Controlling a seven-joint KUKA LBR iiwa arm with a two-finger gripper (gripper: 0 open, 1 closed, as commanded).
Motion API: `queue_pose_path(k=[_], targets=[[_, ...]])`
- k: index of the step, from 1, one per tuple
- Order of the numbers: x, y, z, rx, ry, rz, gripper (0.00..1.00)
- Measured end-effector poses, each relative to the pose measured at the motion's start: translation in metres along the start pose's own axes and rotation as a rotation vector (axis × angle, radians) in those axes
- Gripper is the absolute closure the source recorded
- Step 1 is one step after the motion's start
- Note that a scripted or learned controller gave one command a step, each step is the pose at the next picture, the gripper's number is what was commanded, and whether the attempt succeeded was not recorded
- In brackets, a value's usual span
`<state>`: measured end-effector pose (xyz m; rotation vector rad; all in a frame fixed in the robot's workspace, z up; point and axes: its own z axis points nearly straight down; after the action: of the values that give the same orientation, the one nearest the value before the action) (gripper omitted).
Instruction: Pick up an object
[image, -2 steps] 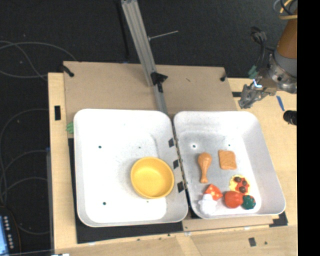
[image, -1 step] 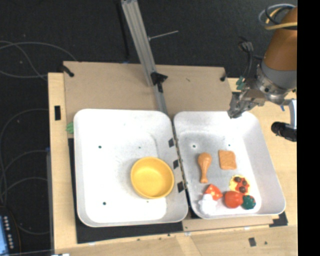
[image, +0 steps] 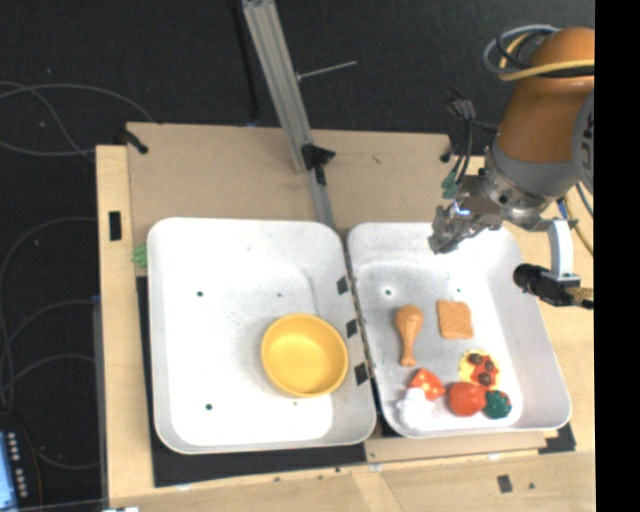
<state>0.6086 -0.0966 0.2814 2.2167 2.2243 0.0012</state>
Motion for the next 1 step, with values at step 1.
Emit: queue_pose_path(k=[1], targets=[[0.0405,-0.0093,0.0102,0.002,0.000,-0.002,1.00]])
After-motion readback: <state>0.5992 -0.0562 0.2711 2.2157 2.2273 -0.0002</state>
